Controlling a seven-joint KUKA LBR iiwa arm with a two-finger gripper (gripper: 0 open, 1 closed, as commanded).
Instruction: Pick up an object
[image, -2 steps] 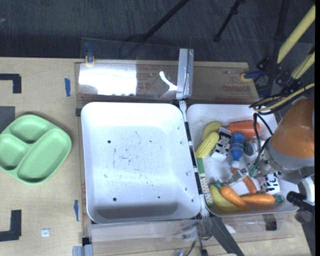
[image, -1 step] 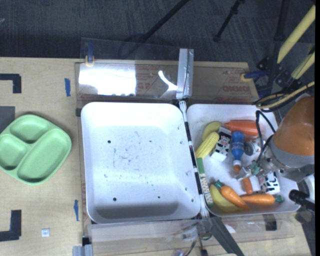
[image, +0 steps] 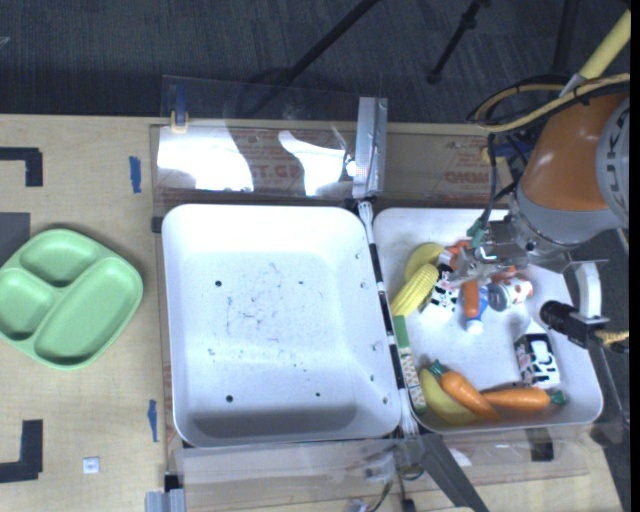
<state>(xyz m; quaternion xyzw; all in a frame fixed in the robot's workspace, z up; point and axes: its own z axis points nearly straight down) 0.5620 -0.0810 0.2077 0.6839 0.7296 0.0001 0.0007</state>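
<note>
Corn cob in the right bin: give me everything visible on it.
The corn cob is yellow with a ridged, kernelled surface and looks like plastic toy food. It lies tilted in the right bin, near that bin's left wall, upper end pointing to the top right. A green strip sits just below its lower end. Small toys crowd its right side; whether they touch it is unclear. The gripper hangs to its right, apart from it.

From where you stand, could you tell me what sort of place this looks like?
Most likely a robot grasping test bench in a lab: two white bins sit side by side, toy food such as a corn cob and carrot serves as practice objects, and loose cables run behind.
</note>
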